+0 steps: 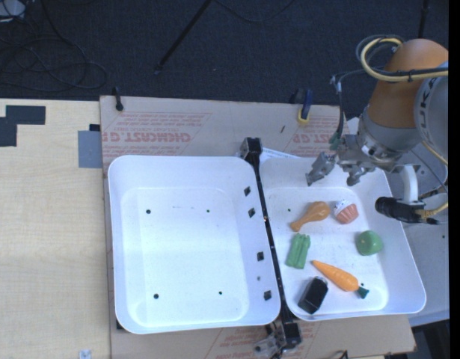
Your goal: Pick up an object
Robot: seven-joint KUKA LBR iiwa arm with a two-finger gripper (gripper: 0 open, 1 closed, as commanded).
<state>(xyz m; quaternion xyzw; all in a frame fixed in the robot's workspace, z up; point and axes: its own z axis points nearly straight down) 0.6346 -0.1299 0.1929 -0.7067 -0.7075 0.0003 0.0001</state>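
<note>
Hovering over the far edge of the right bin (409, 305), my fingers (339, 169) are spread apart, grasping nothing. Just below them lies the drumstick (311, 216), its long axis slanting, thick end up toward my fingers, narrow end pointing down-left. Beside it sits the pink cup (346, 213), further out the carrot (336, 276).

Dark floor behind a pale bench

You see black cables (57, 58) trailing over dark carpet (215, 43) along the top; brown cardboard (177, 126) covers the light wooden benchtop (43, 238), possibly plywood.
</note>
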